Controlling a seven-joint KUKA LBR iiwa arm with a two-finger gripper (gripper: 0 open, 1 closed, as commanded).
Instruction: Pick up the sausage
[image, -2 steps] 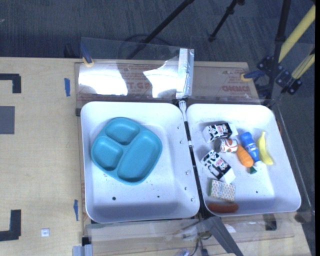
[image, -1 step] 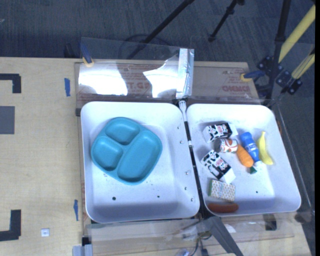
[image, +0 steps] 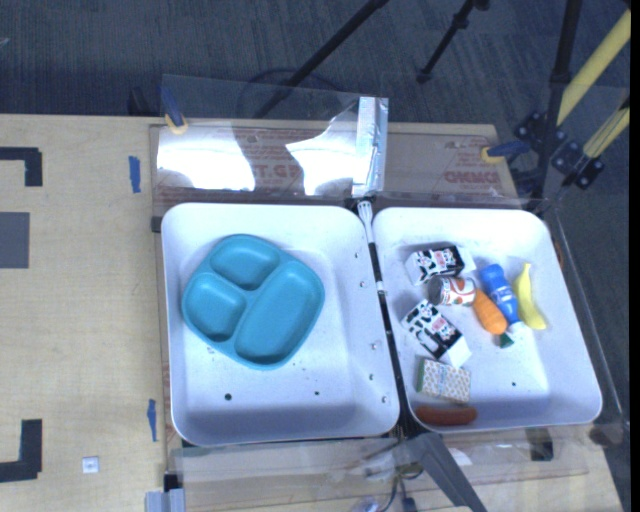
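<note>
On the wooden surface (image: 70, 330), two white bins are sitting side by side, touching along their inner edges. Left bin (image: 200, 400) is holding a blue divided plate (image: 253, 300) with three compartments, lying flat, toward the bin's upper left. A few dark specks are showing on the bin floor near its front edge.

Right bin (image: 570, 390) is carrying all the small stuff. Two black-and-white patterned cartons: one (image: 436, 262) near the top centre, the other (image: 432, 329) lower down, tilted, just beside the centre. A small can (image: 455, 290) with a red and white label is lying between them. To the right, a blue bottle (image: 497, 291) is lying at a slant, an orange carrot (image: 489, 312) is sitting just left of it and touching or nearly so, and a yellow banana (image: 529, 298) is lying just right of the bottle. A small speckled packet (image: 446, 380) is resting below the lower carton.

Sausage (image: 445, 414): reddish-brown, lying flat along the front edge of the right bin, near its lower left corner, just below the packet.

Behind the bins, a clear plastic sheet (image: 260, 150) is glaring over a cardboard panel.

Gripper state: can't tell.
</note>
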